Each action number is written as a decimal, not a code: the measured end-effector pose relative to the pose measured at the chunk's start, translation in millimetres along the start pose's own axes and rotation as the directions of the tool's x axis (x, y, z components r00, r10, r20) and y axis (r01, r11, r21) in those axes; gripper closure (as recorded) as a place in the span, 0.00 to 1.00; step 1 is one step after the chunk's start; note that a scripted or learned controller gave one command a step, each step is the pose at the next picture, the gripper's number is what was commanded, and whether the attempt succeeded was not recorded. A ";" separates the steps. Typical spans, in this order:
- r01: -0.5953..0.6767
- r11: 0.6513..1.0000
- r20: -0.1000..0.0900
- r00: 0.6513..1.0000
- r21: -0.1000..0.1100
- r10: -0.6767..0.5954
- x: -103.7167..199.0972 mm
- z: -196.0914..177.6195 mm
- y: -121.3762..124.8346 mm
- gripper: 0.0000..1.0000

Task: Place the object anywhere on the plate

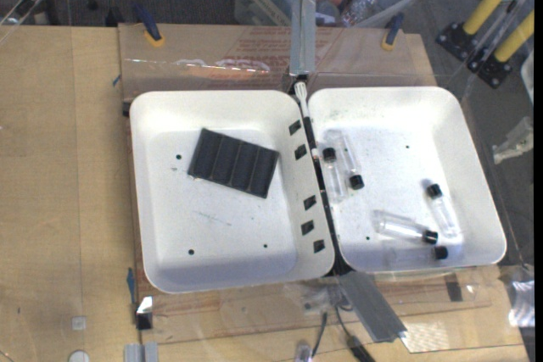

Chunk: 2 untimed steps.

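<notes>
bench (59, 182): light wood-look top, flat, matte. Carries both bins.
left bin (153, 267): shallow white tray, rounded corners, smooth plastic look. A few small dark specks on its floor.
right bin (475, 182): same shape and finish, touching the left bin along the centre seam. Floor faintly speckled.
plate (233, 163): dark grey flat slab in the left bin, far-of-centre, turned at a slant. Rectangular, ribbed into parallel panels, matte (I take this to be the "plate" – nothing else there fits).
objects: four clear vials with black caps, all in the right bin, well apart from the plate.
vial A (405, 227): longest, lying on its side near the near edge, cap end pointing right.
vial B (442, 206): near the right wall, lying down, cap at its far end.
vial C (342, 155): by the centre seam, lying down, cap toward the left.
vial D (349, 179): just beside C, nearer, cap toward the right.
vial material: transparent, thin-walled, cylindrical – likely to roll and hard to see against white.
progress: nothing is on the plate, so by my read the task is not started – pick, carry across the seam and set-down all remain.
gripper: cannot tell its state from this frame.
</notes>
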<state>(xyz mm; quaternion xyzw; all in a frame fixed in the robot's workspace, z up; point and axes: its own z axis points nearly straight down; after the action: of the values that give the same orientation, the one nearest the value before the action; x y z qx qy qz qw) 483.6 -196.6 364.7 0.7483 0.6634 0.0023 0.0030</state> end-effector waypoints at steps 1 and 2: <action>0.001 1.000 0.000 1.000 -0.002 -0.001 -0.1 -10.0 1.1 1.00; 0.001 1.000 0.000 1.000 -0.002 -0.001 -0.1 -10.0 1.1 0.00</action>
<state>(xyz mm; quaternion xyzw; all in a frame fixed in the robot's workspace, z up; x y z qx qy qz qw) 484.6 -196.9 374.6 0.7481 0.6636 0.0029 0.0039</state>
